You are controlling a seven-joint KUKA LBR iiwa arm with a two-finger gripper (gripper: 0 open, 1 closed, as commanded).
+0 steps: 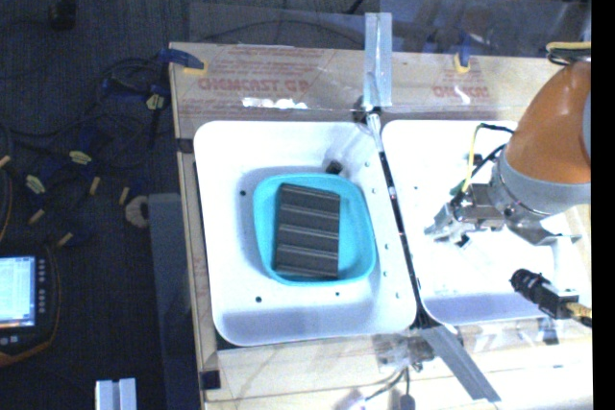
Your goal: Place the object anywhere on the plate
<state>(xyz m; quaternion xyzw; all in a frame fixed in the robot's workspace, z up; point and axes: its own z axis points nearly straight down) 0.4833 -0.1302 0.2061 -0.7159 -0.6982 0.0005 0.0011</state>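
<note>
Glossy turquoise plastic plate (360,235), matt dark ribbed block (307,229), smooth white bins (221,206).

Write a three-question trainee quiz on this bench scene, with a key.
1. True or false: the dark ridged block lies on the blue plate.
2. Which bin holds the plate: A) left bin, B) right bin?
3. Fill in: the gripper sits over the ____ bin.

Key: 1 true; 2 A; 3 right.
</note>
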